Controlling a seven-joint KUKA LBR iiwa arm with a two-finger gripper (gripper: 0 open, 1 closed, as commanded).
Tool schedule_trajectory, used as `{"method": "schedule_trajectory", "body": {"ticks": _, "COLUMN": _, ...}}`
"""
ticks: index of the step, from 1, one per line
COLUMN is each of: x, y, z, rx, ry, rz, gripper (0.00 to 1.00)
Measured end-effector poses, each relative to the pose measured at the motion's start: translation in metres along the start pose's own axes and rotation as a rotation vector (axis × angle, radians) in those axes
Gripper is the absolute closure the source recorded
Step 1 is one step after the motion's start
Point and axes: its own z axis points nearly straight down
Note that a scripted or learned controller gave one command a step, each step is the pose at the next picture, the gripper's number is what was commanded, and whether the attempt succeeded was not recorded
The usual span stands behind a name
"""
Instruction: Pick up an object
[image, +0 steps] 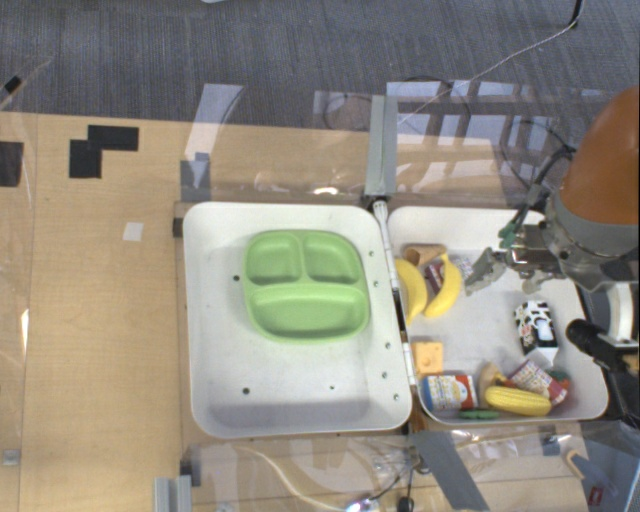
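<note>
Poised with fingers spread, grasping nothing: grey two-finger gripper (487, 268) over bare floor of right shallow white bin (497, 325), beside yellow bananas (428, 288).

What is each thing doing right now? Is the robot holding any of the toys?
gripper: over the right bin, nothing seen between its fingers
green tray: flat in the left bin, compartments bare
bananas: lying in the right bin, beside the gripper
cow toy: lying in the right bin, untouched
corn: lying at the right bin's front edge
orange block: flat on the bin floor
</note>
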Motion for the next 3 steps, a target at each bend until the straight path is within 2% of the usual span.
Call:
{"method": "schedule_trajectory", "body": {"ticks": 1, "x": -0.001, "y": -0.001, "z": 0.031, "rx": 0.000, "ry": 0.001, "rz": 0.156, "gripper": 0.00}}
{"method": "schedule_trajectory", "body": {"ticks": 2, "x": -0.031, "y": 0.050, "z": 0.128, "rx": 0.002, "ry": 0.000, "rz": 0.001, "gripper": 0.00}}
{"method": "schedule_trajectory", "body": {"ticks": 3, "x": -0.011, "y": 0.114, "z": 0.168, "rx": -0.020, "ry": -0.005, "rz": -0.116, "gripper": 0.00}}
